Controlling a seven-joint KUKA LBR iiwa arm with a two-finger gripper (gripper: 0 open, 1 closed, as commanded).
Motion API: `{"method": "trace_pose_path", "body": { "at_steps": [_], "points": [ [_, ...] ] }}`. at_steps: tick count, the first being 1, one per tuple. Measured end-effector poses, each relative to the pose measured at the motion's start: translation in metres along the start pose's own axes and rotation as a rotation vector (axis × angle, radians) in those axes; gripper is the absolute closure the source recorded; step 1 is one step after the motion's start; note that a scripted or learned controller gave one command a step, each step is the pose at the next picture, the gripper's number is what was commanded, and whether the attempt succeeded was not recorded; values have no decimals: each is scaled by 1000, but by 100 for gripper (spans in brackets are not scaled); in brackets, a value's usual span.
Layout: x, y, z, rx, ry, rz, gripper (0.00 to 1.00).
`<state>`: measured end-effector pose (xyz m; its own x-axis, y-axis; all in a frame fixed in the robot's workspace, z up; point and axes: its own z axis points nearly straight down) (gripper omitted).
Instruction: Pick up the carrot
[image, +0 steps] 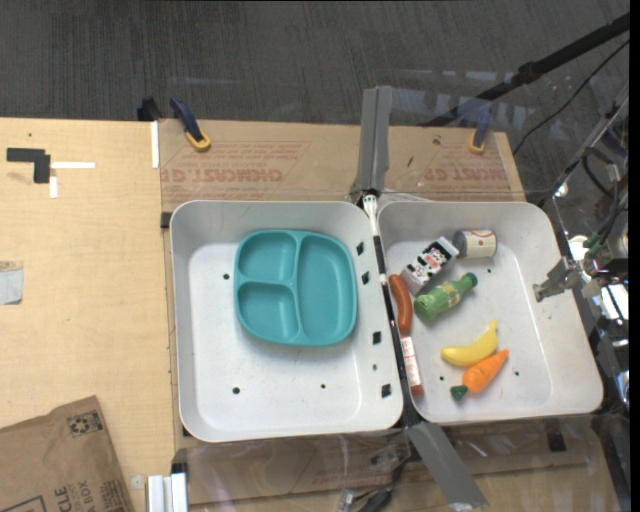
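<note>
The carrot (485, 372) is orange with a green stem end. It lies at a slant in the right bin (560, 395), near the bin's front. Its stem points to the front left. A yellow banana (472, 346) lies just behind it, almost touching. At the right edge of the view, grey metal parts of the gripper (572, 280) sit over the right bin's right rim. They are well to the right of the carrot and farther back. Nothing shows as held.
The right bin also holds a green bottle (445, 297), a sausage (401, 303), a black-and-white carton (430, 262), a small can (477, 244) and a red-white stick (410, 365) along its left wall. A teal divided plate (296, 287) lies in the left bin (200, 330).
</note>
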<state>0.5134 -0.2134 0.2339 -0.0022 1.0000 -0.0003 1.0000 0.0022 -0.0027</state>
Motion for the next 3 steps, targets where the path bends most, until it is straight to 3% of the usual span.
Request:
{"method": "trace_pose_path", "body": {
  "at_steps": [1,2,3],
  "points": [
    [-9,-19,-46,-3,-2,-195,0],
    [0,-35,67,-3,0,-635,0],
    [21,-25,142,-3,0,-878,0]
  ]
}}
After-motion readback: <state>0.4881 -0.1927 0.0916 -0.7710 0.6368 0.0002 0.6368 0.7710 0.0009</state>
